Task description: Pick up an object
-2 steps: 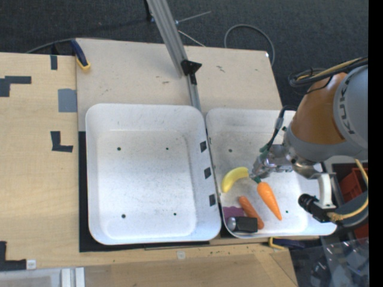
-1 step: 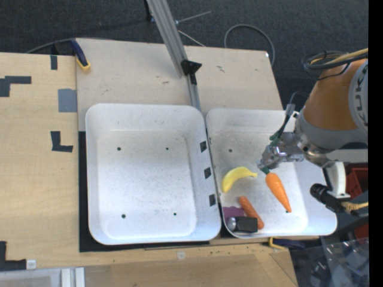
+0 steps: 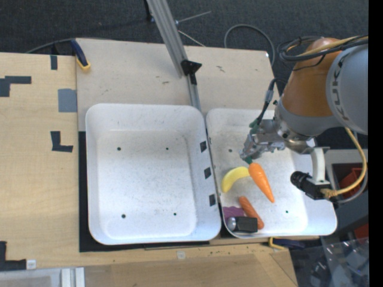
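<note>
The carrot [image 3: 261, 182] is lying in the right bin [image 3: 311, 220], touching the banana [image 3: 234, 177]. The end effector [image 3: 250, 153] is hovering just above its top end, maybe closed; I cannot tell. It should be coming straight down over the carrot's middle.

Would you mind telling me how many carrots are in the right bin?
2: a large carrot beside the banana, and a smaller carrot near the front edge. Others seem unlikely.

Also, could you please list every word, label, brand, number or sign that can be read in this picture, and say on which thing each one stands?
None can be read.
The bench bears dark and grey tape pieces, with no writing on them.
The small dark object in the right bin is too small and blurred to show any label.
The carrot, the banana and the arm show no text.
</note>
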### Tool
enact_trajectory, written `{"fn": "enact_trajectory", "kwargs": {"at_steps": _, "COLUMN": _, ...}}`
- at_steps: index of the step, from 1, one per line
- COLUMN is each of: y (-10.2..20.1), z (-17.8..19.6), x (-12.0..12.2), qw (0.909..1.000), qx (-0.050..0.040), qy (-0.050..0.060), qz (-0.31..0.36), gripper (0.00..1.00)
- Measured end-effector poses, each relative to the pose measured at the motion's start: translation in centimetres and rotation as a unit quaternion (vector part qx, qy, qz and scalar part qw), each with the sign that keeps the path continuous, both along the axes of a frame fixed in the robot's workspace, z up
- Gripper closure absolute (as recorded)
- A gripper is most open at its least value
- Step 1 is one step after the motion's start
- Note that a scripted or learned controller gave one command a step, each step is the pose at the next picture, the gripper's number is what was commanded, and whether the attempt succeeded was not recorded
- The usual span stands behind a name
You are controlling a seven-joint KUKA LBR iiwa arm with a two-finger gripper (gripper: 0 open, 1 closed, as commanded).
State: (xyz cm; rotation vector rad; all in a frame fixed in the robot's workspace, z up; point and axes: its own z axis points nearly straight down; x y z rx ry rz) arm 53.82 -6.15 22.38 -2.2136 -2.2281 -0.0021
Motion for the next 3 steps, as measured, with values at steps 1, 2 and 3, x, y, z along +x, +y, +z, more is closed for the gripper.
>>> {"fn": "enact_trajectory", "kwargs": {"at_steps": 1, "y": 5.3, "z": 0.8, "x": 1.5, "qw": 1.0, "qx": 0.0003, "qy": 0.0, "qz": 0.0, "gripper": 1.0}}
{"fn": "enact_trajectory", "kwargs": {"at_steps": 2, "y": 9.8, "z": 0.4, "x": 2.8, "qw": 1.0, "qx": -0.0003, "qy": 0.001, "qz": 0.0, "gripper": 1.0}}
{"fn": "enact_trajectory", "kwargs": {"at_steps": 3, "y": 15.3, "z": -0.3, "x": 5.6, "qw": 1.0, "qx": 0.0002, "qy": 0.001, "qz": 0.0, "gripper": 1.0}}
